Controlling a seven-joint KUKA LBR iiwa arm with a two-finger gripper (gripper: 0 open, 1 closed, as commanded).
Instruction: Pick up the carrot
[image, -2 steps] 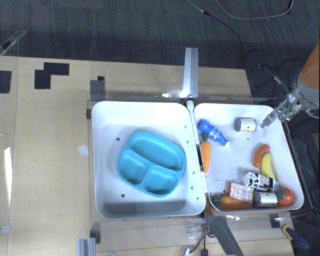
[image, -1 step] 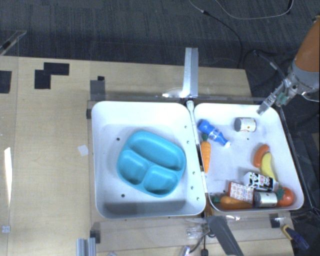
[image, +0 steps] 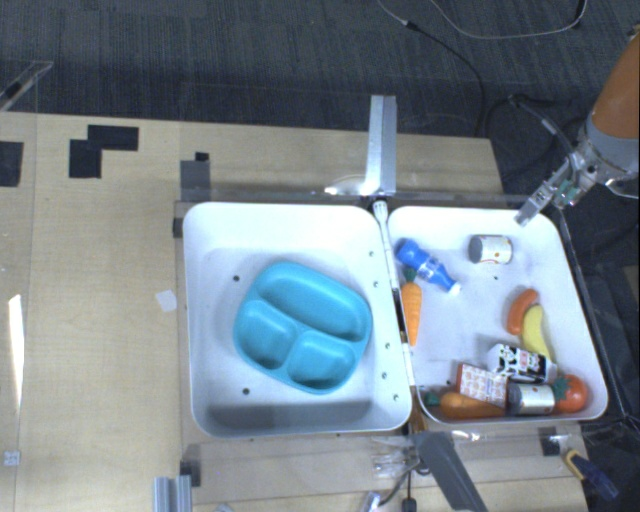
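Note:
The carrot (image: 410, 312) is a small orange cone with a green top. It lies lengthwise against the left wall of the right bin (image: 570, 262), its green end pointing toward the back. My gripper (image: 530, 210) hangs over the bin's back right corner, well away from the carrot to its upper right. Nothing shows in its grasp. The arm's orange band (image: 618, 100) sits at the right edge of the view.
Behind the carrot lie a blue bottle (image: 425, 263) and a silver can (image: 490, 250). A banana (image: 538, 330) and an orange item (image: 518, 308) sit to the right, with cartons, a can and a tomato (image: 572, 392) crowding the front. The left bin holds a blue divided plate (image: 300, 325).

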